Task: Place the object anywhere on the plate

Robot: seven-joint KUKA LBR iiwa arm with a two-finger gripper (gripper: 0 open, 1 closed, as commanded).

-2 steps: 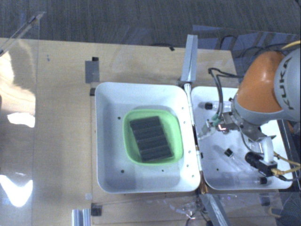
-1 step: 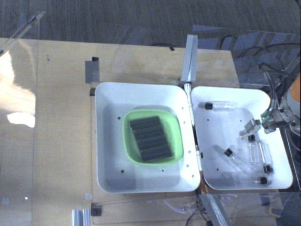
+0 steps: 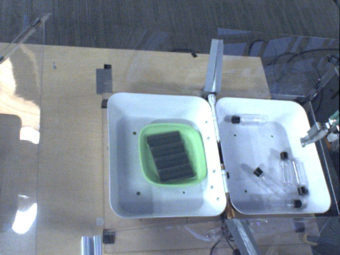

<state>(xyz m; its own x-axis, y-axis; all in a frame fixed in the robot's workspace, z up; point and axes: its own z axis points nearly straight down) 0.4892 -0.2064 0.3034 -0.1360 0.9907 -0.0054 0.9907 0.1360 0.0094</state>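
- the gripper (image 3: 314, 135) reaches in at the far right, a pale grey tip over the right rim of the right bin (image 3: 265, 209); whether it is spread or closed cannot be told, and nothing shows held in it.
- a dark ribbed block (image 3: 170, 156) lies flat on the green plate (image 3: 198, 166), slightly turned, in the middle of the left bin (image 3: 119, 158).
- the block is well apart from the gripper, a whole bin away to its left.
- clear vials with black caps lie scattered in the right bin: one vial (image 3: 248, 119) near the top wall, and a cluster of vials (image 3: 292, 174) below the gripper.
- both bins sit on a pale wooden bench (image 3: 58, 142).
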